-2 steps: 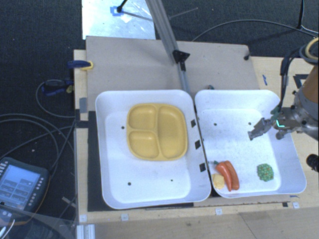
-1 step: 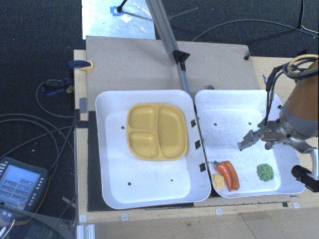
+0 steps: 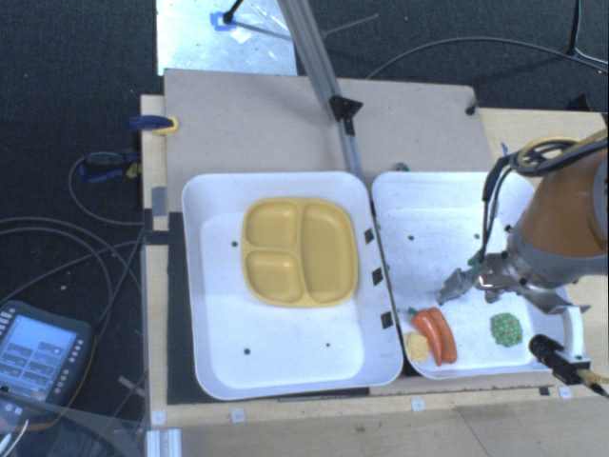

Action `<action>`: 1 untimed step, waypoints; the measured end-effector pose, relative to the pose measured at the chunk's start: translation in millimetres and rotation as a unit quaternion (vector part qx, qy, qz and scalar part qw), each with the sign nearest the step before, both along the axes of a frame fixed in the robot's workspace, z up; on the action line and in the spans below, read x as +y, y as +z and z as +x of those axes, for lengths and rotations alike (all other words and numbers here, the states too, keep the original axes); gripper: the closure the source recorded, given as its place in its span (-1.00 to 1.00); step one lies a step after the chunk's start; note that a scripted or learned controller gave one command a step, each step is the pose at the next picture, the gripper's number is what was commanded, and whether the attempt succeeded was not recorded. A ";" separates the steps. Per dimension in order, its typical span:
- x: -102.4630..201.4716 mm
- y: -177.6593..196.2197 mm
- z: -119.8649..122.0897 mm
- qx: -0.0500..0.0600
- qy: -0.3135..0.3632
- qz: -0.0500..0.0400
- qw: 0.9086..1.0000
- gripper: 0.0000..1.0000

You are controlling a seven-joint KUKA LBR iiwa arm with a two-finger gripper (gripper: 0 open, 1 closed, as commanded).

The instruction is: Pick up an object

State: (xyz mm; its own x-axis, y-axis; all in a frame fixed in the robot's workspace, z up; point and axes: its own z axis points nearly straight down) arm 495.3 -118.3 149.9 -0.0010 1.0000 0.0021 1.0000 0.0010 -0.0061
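Hanging over the right bin (image 3: pixel 428 217), gripper (image 3: pixel 455 286) near a red sausage (image 3: pixel 436 334), grip impossible to tell, green ball (image 3: pixel 506 328) beside, yellow plate (image 3: pixel 300 251) in left bin (image 3: pixel 285 350).

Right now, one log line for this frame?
pincer: over right bin, near red sausage | green ball: same bin, apart from pincer | yellow plate: left bin

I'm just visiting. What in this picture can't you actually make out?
Camera view, from above:
Right bin: its right side lies under the arm, so whatever is there is hidden.
Small yellow piece at that bin's front corner: too small and blurred to name.
Green lump: blurred, so its kind is unclear.
Handheld screen at lower left: cut off by the picture's edge, its text too small to read.
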 end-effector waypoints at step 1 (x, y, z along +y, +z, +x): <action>0.4 -52.6 -0.7 -0.001 0.000 0.000 1.000 -1.00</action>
